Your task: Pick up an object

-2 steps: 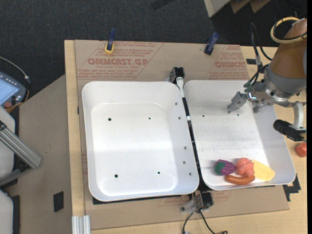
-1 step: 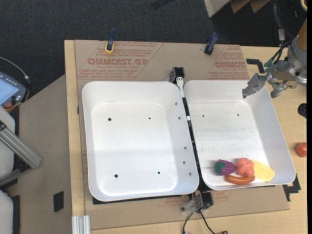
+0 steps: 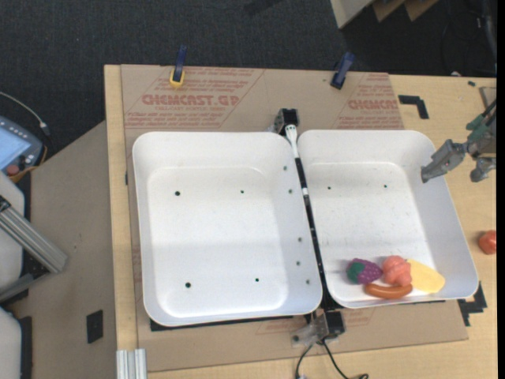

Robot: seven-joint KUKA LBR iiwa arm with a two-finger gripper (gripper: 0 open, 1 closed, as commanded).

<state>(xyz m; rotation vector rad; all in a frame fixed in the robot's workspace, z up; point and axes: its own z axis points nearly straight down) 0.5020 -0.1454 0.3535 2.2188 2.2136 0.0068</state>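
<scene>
A light wooden desk [image 3: 118,212] stood on a dark grey carpeted floor [image 3: 79,22], seen from above at a slant. A sheet of brown cardboard [image 3: 237,93] printed with red lettering covered most of the desk, held at its far edge by a yellow-and-blue clamp [image 3: 178,73] on the left and a blue clamp [image 3: 342,70] further right. At the far left edge, part of a metal frame [image 3: 28,231] and a bluish screen [image 3: 14,142] showed beside the desk.

Two shallow white bins lay side by side on the cardboard, touching along a dark seam between them. The left bin [image 3: 150,212] held nothing but a few small dark holes in its floor. The right bin [image 3: 442,212] held a cluster of small toy foods in its near right corner: a purple bunch of grapes [image 3: 364,271], then a pink-orange lumpy piece [image 3: 398,269], an orange sausage-shaped piece [image 3: 388,290] just in front of them, and a yellow piece [image 3: 427,277] furthest right, all touching or just beside one another. A black cable [image 3: 316,362] trailed off the desk's near edge below the seam.

At the right, the grey end effector [image 3: 458,163] hung over the right bin's far right rim, well apart from the toy foods, its two fingers spread apart and pinching nothing. A small orange object [image 3: 488,242] lay on the desk outside the right bin
</scene>
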